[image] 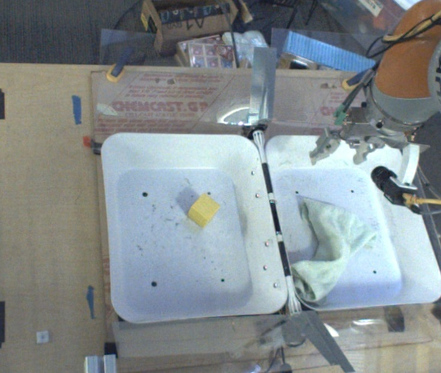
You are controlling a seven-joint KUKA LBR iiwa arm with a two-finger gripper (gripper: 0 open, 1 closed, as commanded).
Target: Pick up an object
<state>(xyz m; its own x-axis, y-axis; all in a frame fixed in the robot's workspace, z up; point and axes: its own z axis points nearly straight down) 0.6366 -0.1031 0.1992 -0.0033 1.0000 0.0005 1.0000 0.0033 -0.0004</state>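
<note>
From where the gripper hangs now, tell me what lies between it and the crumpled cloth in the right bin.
Nothing visible. The gripper hangs over the far end of the right bin, and the pale green cloth lies nearer the camera on that bin's floor, against the divider side. Bare white floor shows between them. The yellow block sits in the left bin.

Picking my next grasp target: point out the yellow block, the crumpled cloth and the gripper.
yellow block (203, 210), camera view, its top face.
crumpled cloth (330, 243), camera view, mid-fold.
gripper (341, 151), camera view, between its fingertips.
</note>
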